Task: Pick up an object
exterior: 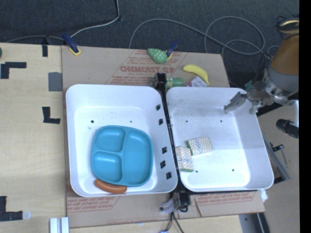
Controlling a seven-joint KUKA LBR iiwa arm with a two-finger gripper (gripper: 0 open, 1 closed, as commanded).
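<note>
**Trainee:** While you study the bench from above, which thing should you take as your landmark?

**Instructor:** Take the black divider (pixel 165 130) where the two white bins meet. To its left you see the left bin (pixel 80 106); to its right, the right bin (pixel 252 144).

**Trainee:** Where do you find the gripper?

**Instructor:** You find the gripper (pixel 233 104) well to the right of the divider, over the upper right part of the right bin, near that bin's far rim. Its grey fingers (pixel 236 101) point toward the divider. Nothing lies between them that you can see; whether they are spread or closed you cannot tell at this scale. The arm (pixel 286 62) enters from the right, with its orange band above the wrist.

**Trainee:** And the things you might pick?

**Instructor:** Just right of the divider, low in the right bin, you see two small patterned packets. One packet (pixel 200 145) lies flat on the bin floor; the other packet (pixel 184 159) lies against the divider-side wall, touching or nearly touching the first. Both are well apart from the gripper.

**Trainee:** What sits left of the divider?

**Instructor:** You see a blue sectioned plate (pixel 121 154) on the left bin's floor, and an orange sausage (pixel 111 187) just beside its near edge. Beyond the divider's far end, outside the bins, a yellow banana (pixel 196 72) and a green toy (pixel 157 55) rest on the cardboard (pixel 107 64).
</note>
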